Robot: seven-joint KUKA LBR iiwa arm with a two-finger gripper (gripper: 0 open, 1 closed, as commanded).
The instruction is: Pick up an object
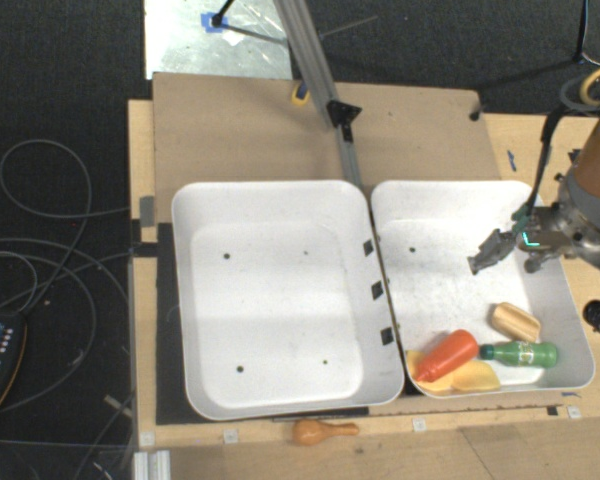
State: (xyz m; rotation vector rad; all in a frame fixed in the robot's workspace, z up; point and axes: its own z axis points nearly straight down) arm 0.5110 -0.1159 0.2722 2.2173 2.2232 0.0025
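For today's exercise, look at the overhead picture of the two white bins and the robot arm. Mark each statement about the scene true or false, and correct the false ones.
1. The green bottle lies in the right bin. True.
2. The orange carrot-shaped toy lies in the left bin. False: it lies in the right bin, near its front edge, beside the yellow item.
3. The gripper is above the right bin. True.
4. The gripper holds the tan bread-like roll. False: the roll lies on the bin floor, apart from the gripper.
5. A small orange-brown object lies on the bench outside the bins. True.
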